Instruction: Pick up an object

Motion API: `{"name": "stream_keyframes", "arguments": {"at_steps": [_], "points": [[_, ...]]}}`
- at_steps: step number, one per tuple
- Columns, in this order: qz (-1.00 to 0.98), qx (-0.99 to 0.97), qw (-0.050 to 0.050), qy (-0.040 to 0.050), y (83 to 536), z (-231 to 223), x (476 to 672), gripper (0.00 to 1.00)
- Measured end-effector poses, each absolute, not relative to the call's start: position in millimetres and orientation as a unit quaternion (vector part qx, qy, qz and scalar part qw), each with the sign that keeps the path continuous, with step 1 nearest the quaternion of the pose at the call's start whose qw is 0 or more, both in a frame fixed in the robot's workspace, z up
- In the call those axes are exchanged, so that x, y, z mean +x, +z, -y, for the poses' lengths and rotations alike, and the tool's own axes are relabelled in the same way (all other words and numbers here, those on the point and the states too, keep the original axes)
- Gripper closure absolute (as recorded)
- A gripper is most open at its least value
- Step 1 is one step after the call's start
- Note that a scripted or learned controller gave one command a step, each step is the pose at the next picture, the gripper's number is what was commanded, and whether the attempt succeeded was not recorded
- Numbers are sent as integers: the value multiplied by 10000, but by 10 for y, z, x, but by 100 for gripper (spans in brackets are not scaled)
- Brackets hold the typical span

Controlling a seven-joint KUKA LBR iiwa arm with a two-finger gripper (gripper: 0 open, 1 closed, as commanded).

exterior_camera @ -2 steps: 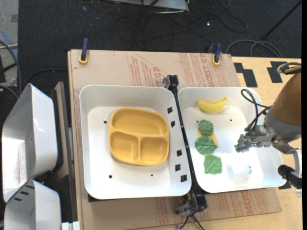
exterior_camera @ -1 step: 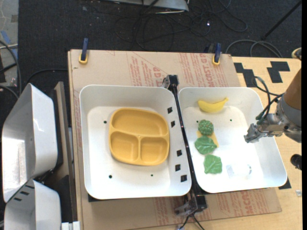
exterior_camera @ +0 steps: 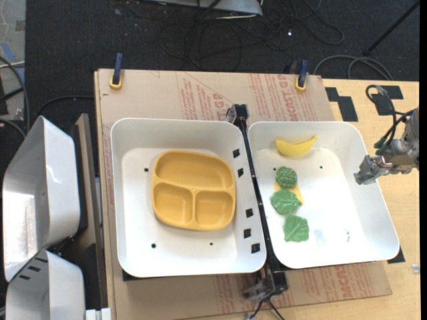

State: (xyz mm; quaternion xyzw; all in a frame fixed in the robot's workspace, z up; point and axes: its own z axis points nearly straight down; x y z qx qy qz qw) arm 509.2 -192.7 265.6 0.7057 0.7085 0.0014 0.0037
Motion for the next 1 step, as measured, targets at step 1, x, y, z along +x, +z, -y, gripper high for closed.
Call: {"name": "stream_keyframes", "arguments": {"at_steps": [1], "points": [[-7085, 7057, 11, 2, 2693, 1926, 5099, 100]]}}
